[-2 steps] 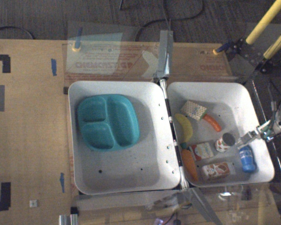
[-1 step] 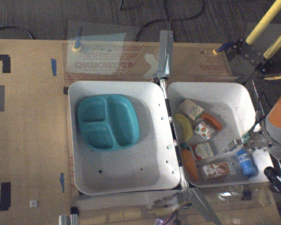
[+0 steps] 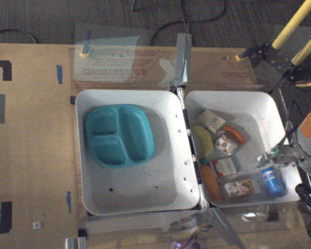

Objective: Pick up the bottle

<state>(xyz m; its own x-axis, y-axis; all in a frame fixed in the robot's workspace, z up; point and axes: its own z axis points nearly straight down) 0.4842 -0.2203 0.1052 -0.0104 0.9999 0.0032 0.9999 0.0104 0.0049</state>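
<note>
The bottle (image 3: 272, 179) is small, with a blue body and a pale cap end. It lies on its side in the near right corner of the right bin (image 3: 259, 104). My gripper (image 3: 283, 154) reaches in from the right edge, just above and to the right of the bottle's cap end, very close to it. The orange band of the arm (image 3: 307, 131) shows above the wrist. Whether the gripper touches the bottle is unclear.
Left of the bottle, the right bin holds a juice box (image 3: 238, 187), a carrot (image 3: 210, 182), a small carton (image 3: 225, 166), a strawberry carton (image 3: 227, 143), a banana (image 3: 203, 140) and a patterned box (image 3: 212, 121). A teal divided plate (image 3: 119, 134) lies in the left bin (image 3: 145, 191).
</note>
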